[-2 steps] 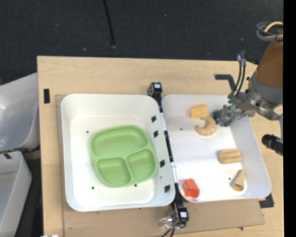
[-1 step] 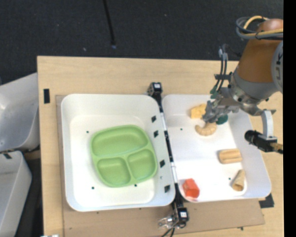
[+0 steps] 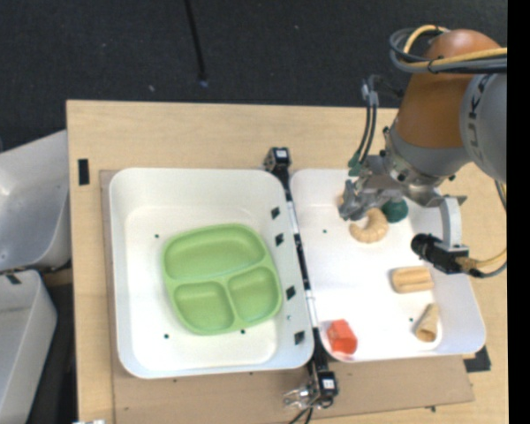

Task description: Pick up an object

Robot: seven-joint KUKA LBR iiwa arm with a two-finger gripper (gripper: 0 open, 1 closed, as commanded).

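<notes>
While the gripper (image 3: 364, 203) hangs over the right bin (image 3: 336, 276), its grasp state indiscernible, a clean pick requires centring and descending squarely on the tan ring-shaped piece (image 3: 369, 230) just beneath.

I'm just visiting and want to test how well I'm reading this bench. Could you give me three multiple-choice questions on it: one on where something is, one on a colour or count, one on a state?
1. Where does the divided plate lie?
A. In the left bin
B. In the right bin
C. On the floor

2. What colour is the small object at the right bin's near left corner?
A. Blue
B. Orange-red
C. Black

3. How does the divided plate sit?
A. Flat, open side up
B. Standing on edge
C. Upside down

Answers: 1 A, it rests in the left bin. 2 B, it is plainly orange-red. 3 A, its three compartments face upward.
</notes>
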